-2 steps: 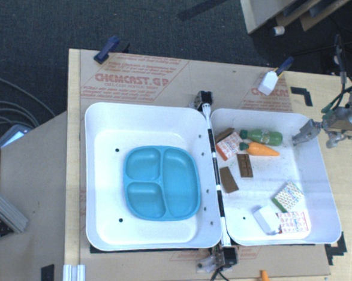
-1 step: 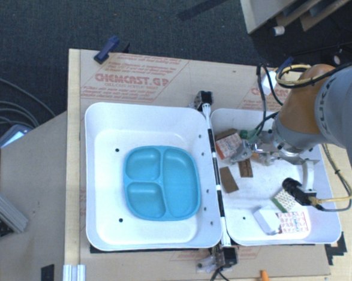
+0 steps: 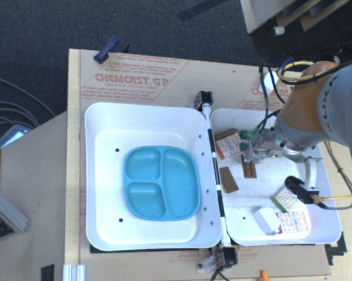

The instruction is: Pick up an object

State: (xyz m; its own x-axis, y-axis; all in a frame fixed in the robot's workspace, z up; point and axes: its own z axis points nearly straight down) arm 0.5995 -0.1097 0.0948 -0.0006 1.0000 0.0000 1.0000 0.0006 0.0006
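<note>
Hand [image 3: 250, 157]: low in the right bin [image 3: 329, 228], grip state cannot be told
Brown card [image 3: 249, 169]: at the hand's 6 o'clock
Blue tray [image 3: 161, 183]: left bin [image 3: 96, 161]

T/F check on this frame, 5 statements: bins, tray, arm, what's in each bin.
1. The blue divided tray lies in the left bin. True.
2. The tray has three compartments. True.
3. The arm's hand is over the left bin. False: it is over the right bin.
4. The small brown piece lies in the tray. False: it lies on the right bin's floor, near the divider.
5. The red-and-white packet lies in the right bin. True.
</note>
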